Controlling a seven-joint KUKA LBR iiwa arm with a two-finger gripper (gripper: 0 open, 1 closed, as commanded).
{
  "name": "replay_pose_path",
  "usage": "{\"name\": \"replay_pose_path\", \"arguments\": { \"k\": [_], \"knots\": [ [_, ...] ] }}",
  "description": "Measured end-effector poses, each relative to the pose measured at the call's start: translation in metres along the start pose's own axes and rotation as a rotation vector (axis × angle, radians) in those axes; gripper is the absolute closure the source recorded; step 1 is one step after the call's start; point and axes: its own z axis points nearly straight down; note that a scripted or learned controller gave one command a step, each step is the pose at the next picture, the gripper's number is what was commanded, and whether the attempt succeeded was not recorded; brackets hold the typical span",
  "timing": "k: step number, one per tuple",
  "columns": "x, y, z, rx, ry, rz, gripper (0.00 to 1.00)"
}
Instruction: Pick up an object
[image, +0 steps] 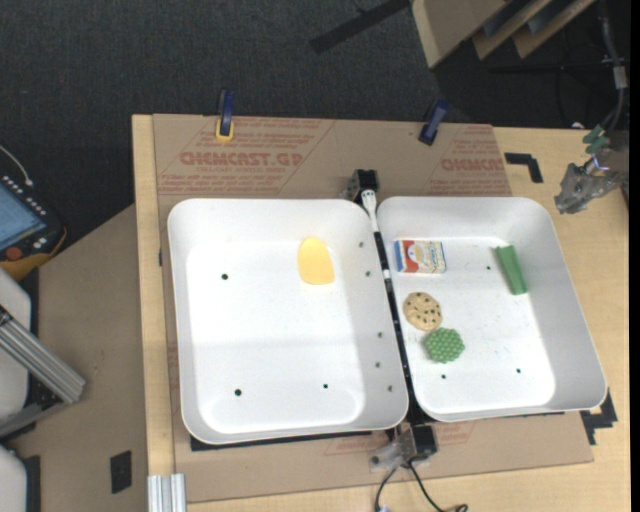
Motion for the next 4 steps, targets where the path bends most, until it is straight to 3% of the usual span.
{"name": "replay_pose_path", "arguments": {
  "k": [1,2,3,4],
  "knots": [
    [0.036,0.049,-0.034,-0.012,-0.002,-0.011,1.00],
    [0.013,-0.014,-0.011,-0.001,0.000,-0.002,1.00],
    [0.046,0.050,-0.049,-0.014,-0.002,-0.011,1.00],
    [0.002,-0.023,-0.047,-0.002,0.001,0.000,1.00]
  ]
}}
